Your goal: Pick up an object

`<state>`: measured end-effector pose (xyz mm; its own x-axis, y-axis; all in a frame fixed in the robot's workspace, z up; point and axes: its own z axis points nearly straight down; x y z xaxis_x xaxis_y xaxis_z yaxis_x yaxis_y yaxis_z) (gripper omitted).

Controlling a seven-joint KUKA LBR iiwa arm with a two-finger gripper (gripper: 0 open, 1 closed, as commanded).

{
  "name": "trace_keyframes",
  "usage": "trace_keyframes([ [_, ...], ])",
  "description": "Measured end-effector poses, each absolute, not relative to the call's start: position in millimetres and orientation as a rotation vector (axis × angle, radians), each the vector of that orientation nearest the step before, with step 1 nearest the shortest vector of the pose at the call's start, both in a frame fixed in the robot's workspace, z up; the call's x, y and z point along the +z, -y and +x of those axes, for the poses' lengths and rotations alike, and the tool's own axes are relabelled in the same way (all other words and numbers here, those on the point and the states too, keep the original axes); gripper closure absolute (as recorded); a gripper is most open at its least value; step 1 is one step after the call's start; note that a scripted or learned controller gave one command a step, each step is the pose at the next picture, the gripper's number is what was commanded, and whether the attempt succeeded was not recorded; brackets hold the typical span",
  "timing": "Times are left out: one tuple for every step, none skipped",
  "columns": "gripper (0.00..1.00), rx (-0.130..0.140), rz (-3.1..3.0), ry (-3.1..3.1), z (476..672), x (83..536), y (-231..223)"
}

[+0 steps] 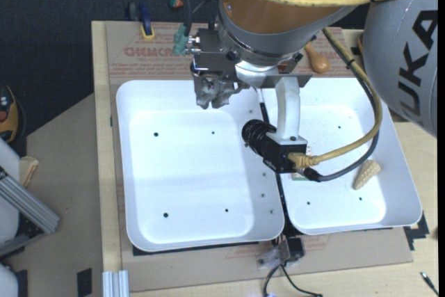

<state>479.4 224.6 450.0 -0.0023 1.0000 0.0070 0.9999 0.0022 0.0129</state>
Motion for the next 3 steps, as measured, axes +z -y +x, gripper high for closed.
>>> trace_keyframes([
  [1.00, -0.022, 2.227, -2.223, 482.2, 325, -224],
  [1.00, 0.030, 2.215, -2.219, 479.9, 481, -224],
  [1.00, -0.024, 2.227, -2.223, 477.3, 343, -224],
])
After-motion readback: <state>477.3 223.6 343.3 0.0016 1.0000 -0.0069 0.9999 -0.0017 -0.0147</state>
